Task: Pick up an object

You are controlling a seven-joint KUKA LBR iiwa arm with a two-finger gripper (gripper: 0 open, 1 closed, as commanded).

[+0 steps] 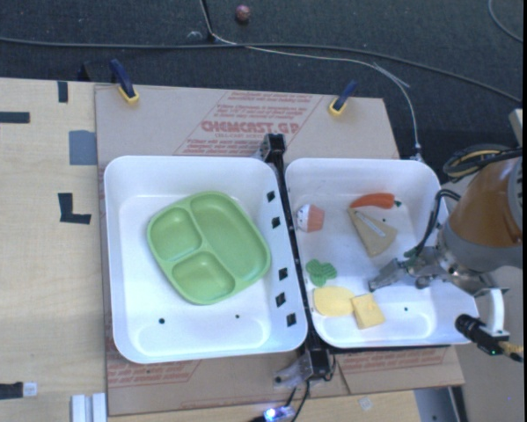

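The right bin (421,178) holds several toy foods. An orange carrot-like piece (373,201) lies at the back, with a tan wedge (374,234) just in front of it. A small red and white piece (310,218) sits near the bin's left wall. A green leafy piece (320,272), a yellow round piece (333,301) and a yellow cube (366,310) lie toward the front left. My gripper (384,279) hangs low over the bin floor, below the tan wedge and up and right of the yellow cube. Nothing shows in its grasp.
The left bin (122,236) carries a green divided plate (208,246). A black divider (285,236) runs between the bins. The grey arm with its orange band (485,211) stands over the right bin's right rim. Two clamps (122,82) hold the cardboard behind.
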